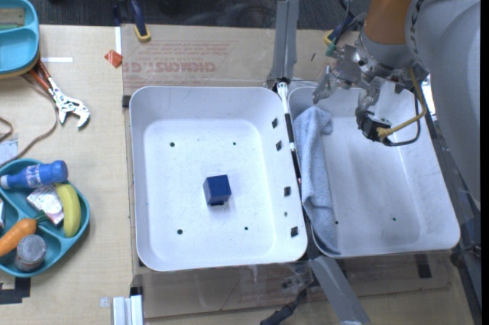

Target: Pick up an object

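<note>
The gripper (348, 90) hangs over the back left corner of the right bin (397, 193), fingers pointing down w/ a visible gap between them, so spread, nothing pinched. Just beside and below it, a grey cloth (315, 163) is draped along the right bin's left wall, bunched at the top near the fingertips and trailing toward the front. The blue cube (218, 189) sits alone in the left bin (153, 163), roughly centre, well apart from the gripper and across the divider. Risks, as I judge them: if the grab goes for the cloth, fingers could catch only a fold and it slips out, or the cloth drags over the wall and snags on the rail between bins; closing near the corner could also hit the bin wall. If the target is the cube, it's a long reach across, and a small hard block can skid on the smooth floor if the fingers land off-centre. Count: 1 gripper, 2 white bins, 1 cloth, 1 cube; off-bench left, 1 wrench (67, 108), 1 blue tray (46, 216) holding 1 banana (70, 210), 1 carrot (15, 235), 1 bottle (30, 176), 1 can (29, 252).
</note>
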Available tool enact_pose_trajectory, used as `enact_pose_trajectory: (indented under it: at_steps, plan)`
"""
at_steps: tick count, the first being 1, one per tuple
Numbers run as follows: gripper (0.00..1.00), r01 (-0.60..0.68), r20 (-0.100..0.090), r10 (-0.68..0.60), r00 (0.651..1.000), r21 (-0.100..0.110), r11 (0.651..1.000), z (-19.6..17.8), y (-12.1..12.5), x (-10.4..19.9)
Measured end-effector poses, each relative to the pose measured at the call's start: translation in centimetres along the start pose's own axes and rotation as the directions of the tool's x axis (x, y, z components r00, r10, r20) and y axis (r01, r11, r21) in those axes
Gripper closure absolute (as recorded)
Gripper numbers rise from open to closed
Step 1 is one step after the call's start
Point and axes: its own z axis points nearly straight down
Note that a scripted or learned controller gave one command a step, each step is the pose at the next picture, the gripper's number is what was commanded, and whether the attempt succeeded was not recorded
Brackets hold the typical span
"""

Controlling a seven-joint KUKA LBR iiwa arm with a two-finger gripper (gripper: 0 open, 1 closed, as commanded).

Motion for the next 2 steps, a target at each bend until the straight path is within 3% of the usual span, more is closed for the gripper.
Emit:
enact_pose_trajectory:
  at_steps: [1,2]
  plan:
    - [0.00,-0.023,-0.001,0.023,1.000,-0.001,1.000,0.6,2.0,-5.3]
    - [0.00,0.098,-0.001,-0.098,0.995,-0.002,0.995,0.5,3.9,-11.1]
